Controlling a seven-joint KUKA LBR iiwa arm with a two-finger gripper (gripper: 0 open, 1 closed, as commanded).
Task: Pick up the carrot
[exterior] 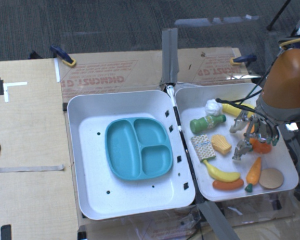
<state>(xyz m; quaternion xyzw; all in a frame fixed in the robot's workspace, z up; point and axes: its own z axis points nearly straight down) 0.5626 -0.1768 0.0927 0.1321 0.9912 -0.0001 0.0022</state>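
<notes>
Nearest to us, along the front wall of the right bin [293,180], we find the carrot [254,172] lying on the bin floor, its green stub pointing at the front edge and its orange body slanting up and slightly right, so its long axis runs roughly from front to back of the bin with a small tilt. A round tan disc [271,178] sits just beside it on the right, and a red sausage [228,185] and a banana [222,172] lie just to its left. A little farther back, the gripper [250,139] hangs just above the carrot's thick end, so the carrot lies toward the front edge from the fingers, very near. We cannot tell whether the fingers are apart or together; they blur into some orange-red thing there. In our judgement, the move needs a short shift frontward and a closing direction across the carrot's slanted axis. Farther left, the other bin carries a teal divided plate [139,148].
</notes>
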